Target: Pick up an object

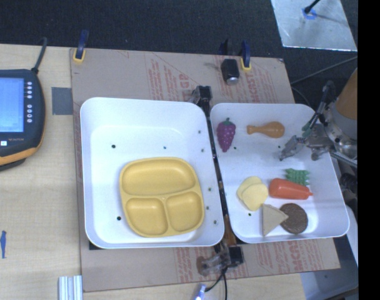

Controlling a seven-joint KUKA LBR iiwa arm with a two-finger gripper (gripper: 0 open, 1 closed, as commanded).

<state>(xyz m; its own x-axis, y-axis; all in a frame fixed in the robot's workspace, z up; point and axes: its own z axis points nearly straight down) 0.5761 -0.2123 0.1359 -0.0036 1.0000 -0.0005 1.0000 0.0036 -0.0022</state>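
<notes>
Hovering open-fingered by the right bin's (340, 227) right edge, the metal gripper (294, 144) holds nothing, near the orange plastic carrot (289, 189).

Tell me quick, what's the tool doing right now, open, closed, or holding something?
Tool: open, holding nothing, over the right bin near the drumstick.

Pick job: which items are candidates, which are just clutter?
Candidates, right bin: grape bunch, drumstick, carrot, yellow slices, wedge, brown disc; gripper hovers above.

Clutter: yellow tray in left bin, pendant, clamps.
</notes>
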